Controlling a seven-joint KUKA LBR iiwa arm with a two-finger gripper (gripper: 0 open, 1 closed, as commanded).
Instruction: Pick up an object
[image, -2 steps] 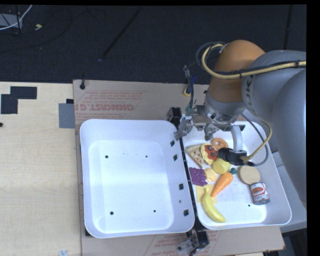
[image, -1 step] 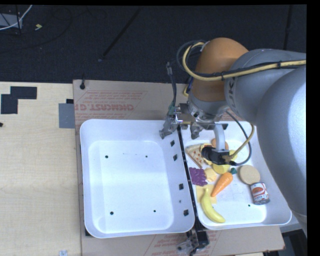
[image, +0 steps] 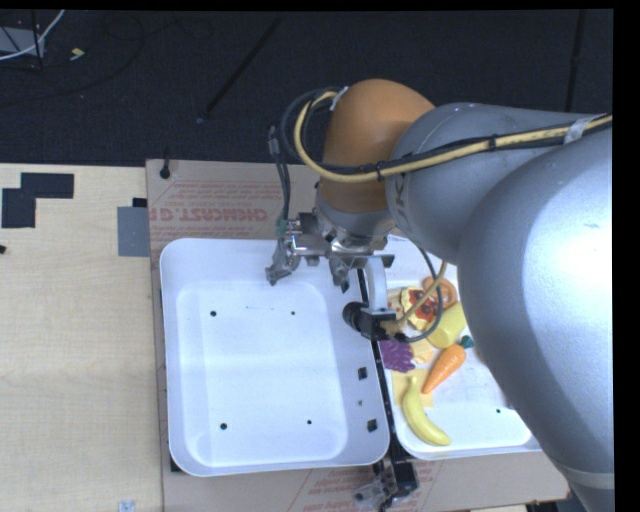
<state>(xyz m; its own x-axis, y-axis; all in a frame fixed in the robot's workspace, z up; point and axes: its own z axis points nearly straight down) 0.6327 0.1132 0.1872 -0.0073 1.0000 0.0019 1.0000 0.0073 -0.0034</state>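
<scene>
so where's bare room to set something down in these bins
The left bin is bare wall to wall: the widest free patch. In the right bin, a small bare patch sits between the banana, the carrot and the near rim. Its left side is crowded: banana, carrot and purple toy bunch beside the arm.

We see a left bin beside a right bin. In the right, a carrot lies behind a banana

place: robotics lab | signs: grey arm, white bins, wooden bench, loose cables
</scene>
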